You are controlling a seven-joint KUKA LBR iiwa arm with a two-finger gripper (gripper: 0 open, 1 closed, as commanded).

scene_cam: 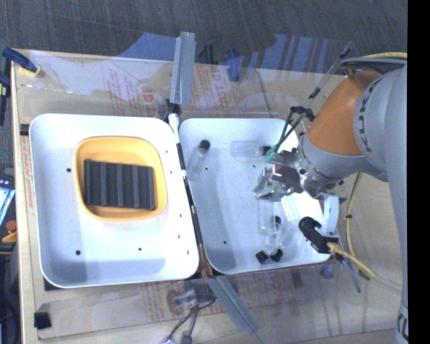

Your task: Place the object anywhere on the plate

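Observation:
A yellow plate (120, 149) with a dark ridged middle lies in the left bin (50, 249). In the right bin (229, 249), a small clear tube with a black cap (200, 156) lies near the left wall. A second clear piece (242, 149) rests toward the back. My gripper (269, 255) hangs low over the right bin's front right part, well away from both clear pieces. Its two black fingertips (261, 256) stand slightly apart with nothing visible between them.
A raised divider (186, 192) separates the two bins. The grey arm with its orange band (344, 120) covers the right bin's right side, and cables (344, 253) trail near the front right corner. A metal bracket (183, 63) stands behind the bins.

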